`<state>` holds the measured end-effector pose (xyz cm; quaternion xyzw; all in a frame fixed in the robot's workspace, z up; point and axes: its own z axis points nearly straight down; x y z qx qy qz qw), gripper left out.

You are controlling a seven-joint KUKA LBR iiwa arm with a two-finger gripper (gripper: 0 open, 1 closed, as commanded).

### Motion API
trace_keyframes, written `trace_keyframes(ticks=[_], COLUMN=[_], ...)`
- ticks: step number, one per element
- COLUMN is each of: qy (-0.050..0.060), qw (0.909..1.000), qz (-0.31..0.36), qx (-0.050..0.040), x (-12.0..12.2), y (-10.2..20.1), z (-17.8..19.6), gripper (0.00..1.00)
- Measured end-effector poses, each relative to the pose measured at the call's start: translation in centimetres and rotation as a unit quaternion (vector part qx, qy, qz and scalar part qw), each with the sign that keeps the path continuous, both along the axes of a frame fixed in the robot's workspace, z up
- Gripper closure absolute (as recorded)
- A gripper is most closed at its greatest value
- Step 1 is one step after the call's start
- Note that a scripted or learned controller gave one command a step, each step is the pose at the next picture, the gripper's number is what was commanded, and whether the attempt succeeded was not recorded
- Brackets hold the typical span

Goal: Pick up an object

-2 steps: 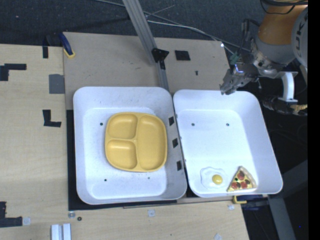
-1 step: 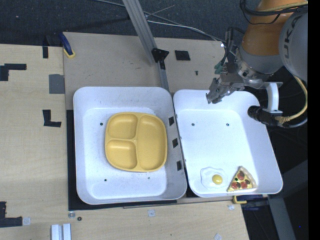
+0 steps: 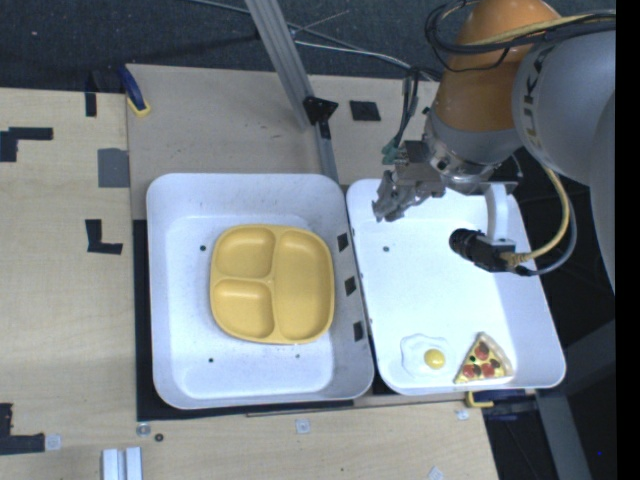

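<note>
We see the fingers (image 3: 388, 206) over the far left corner of the right bin (image 3: 452, 298), tips pointing down; we cannot tell if they are apart or together, and nothing shows between them. The arm (image 3: 520, 78) comes in from the right, orange band above the wrist. In that bin, a fried egg (image 3: 424, 353) and a pizza slice (image 3: 484, 359) lie just beside each other at the near edge, well apart from the fingers. In the left bin (image 3: 190, 218) we see 1 yellow plate (image 3: 271, 284) with 3 compartments, lying flat near the middle. The 2 bins sit side by side on the desk (image 3: 60, 298).
</note>
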<state>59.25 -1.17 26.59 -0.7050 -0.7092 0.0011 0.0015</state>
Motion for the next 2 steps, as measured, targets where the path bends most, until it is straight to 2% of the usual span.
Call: trace_keyframes(ticks=[1, 2], qy=[0.0, 0.001], qw=[1.0, 1.0], qz=[0.0, 0.0], qx=[0.0, -0.0003], x=[-1.3, -3.8], y=[5.2, 10.3], z=[-0.3, -2.8], gripper=[1.0, 1.0])
